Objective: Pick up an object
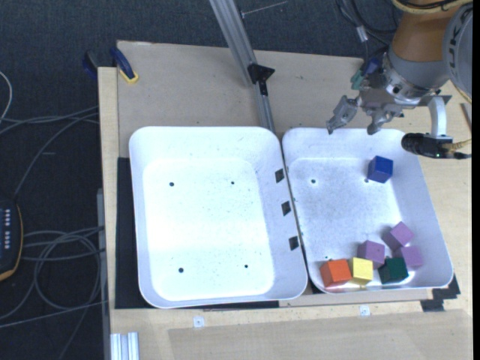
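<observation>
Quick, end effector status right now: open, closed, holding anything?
End effector: open, fingers spread, nothing between them, at the far edge of the right bin.

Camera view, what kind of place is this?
Probably a robotics lab test bench: two white bins on a board, small coloured blocks, loose cables on carpet, and the arm's tool.

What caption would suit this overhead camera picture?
Robot gripper open above the right bin, near a lone blue block; other coloured blocks crowd its corner.

Blue cube (380, 168) sits apart; six cubes (372, 261) cluster in right bin's corner.
</observation>
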Robot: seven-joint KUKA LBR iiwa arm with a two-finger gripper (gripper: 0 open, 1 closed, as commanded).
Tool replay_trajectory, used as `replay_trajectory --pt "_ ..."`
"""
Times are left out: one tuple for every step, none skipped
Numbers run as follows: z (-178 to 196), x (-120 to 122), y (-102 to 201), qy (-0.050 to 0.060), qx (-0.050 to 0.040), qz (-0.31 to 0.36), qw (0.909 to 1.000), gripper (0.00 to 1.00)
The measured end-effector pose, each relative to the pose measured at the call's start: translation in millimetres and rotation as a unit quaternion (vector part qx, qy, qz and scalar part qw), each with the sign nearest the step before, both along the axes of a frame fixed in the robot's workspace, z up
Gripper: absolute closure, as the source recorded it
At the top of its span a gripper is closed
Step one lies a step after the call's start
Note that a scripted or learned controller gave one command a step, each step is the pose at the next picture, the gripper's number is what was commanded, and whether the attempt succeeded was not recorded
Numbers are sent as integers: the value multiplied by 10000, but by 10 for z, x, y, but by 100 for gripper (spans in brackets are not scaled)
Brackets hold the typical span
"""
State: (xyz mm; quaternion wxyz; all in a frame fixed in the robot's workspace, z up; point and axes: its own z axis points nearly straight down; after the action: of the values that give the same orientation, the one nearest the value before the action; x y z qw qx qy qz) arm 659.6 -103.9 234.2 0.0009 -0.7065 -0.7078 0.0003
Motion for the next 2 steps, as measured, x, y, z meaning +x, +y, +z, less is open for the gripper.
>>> replay_trajectory --pt "0 0 -1 1 -2 0 10000 0" --pt "-443 56 19 21 -1 -1 10000 0"
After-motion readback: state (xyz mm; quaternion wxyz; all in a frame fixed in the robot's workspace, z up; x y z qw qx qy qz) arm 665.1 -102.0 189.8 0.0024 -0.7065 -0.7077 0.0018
